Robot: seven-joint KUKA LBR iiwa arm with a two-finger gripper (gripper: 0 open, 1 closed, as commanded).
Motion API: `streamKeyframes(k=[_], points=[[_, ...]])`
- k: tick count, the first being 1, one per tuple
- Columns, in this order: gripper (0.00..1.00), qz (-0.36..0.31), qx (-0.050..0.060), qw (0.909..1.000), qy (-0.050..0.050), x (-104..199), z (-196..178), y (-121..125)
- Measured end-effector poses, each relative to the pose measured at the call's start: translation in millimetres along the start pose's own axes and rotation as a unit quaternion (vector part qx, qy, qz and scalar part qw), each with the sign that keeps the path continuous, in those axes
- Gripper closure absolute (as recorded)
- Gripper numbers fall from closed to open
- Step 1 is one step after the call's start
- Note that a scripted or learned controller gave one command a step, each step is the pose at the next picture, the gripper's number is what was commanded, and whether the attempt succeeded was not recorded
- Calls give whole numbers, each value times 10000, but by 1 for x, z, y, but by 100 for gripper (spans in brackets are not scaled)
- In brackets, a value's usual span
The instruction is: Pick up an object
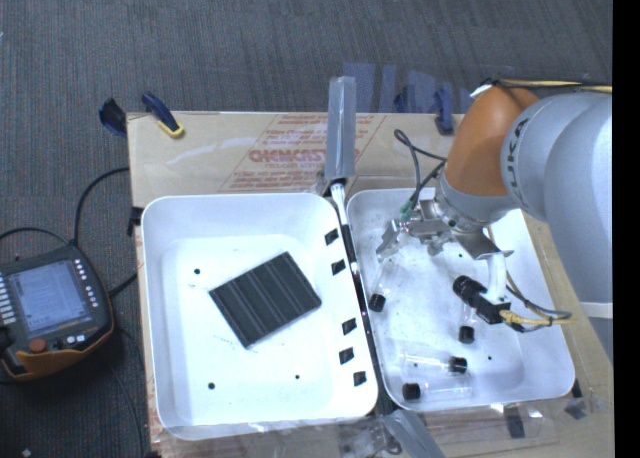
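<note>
A grey handheld control pendant with an orange lower edge [48,311] is seen on the dark grey carpeted floor [200,36] at the left, and a black cable [95,196] is run from it toward the desk. The desk is covered by a printed brown cardboard sheet [280,146]. Blue clamps [160,114] are fixed along its far edge

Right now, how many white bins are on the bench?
2. The left bin holds a dark ribbed panel; the right bin sits beside it, under the arm.
</note>
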State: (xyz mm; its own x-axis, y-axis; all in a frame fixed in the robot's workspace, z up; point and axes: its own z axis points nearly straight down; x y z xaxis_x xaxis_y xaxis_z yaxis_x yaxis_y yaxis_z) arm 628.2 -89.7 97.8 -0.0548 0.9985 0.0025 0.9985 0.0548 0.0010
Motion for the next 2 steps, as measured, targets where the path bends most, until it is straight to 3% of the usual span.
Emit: streamKeyframes(k=[1, 2], points=[[0, -276, -3, 9996, -18, -84, -92, -15], [0, -487, 17, 9988, -1, -99, -4, -49]])
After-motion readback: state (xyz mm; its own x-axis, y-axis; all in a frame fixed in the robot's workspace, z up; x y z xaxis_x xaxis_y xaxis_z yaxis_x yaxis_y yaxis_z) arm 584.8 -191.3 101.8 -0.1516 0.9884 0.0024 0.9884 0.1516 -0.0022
